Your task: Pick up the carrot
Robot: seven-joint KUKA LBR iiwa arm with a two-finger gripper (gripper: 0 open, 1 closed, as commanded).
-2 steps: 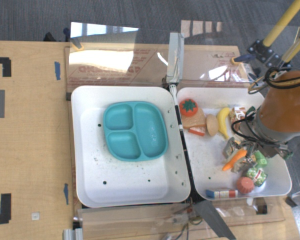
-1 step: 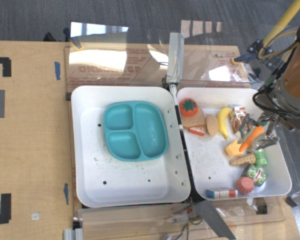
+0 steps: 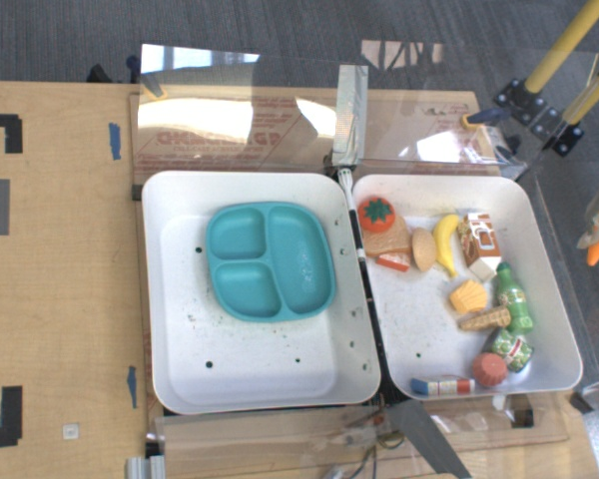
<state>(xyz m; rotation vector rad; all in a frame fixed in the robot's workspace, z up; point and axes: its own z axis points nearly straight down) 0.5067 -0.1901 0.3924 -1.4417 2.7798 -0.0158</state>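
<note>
The right bin [image 3: 539, 267] holds a pile of toy food. A small orange piece with a pale end [image 3: 394, 261] lies near the bin's left wall, just below a brown slab [image 3: 384, 239] and a red tomato [image 3: 376, 213]; it looks like the carrot, though it is too small to be sure. A tan oval [image 3: 422, 250] touches its right side, and a yellow banana [image 3: 446, 242] lies beyond that.
Also in the right bin are a small carton [image 3: 479, 242], a cheese wedge [image 3: 467, 295], a tan cone [image 3: 484, 317], a green bottle [image 3: 512, 302], a red ball [image 3: 490, 369] and a tube [image 3: 441, 386]. A teal divided plate [image 3: 270, 260] sits in the left bin [image 3: 170, 297].
</note>
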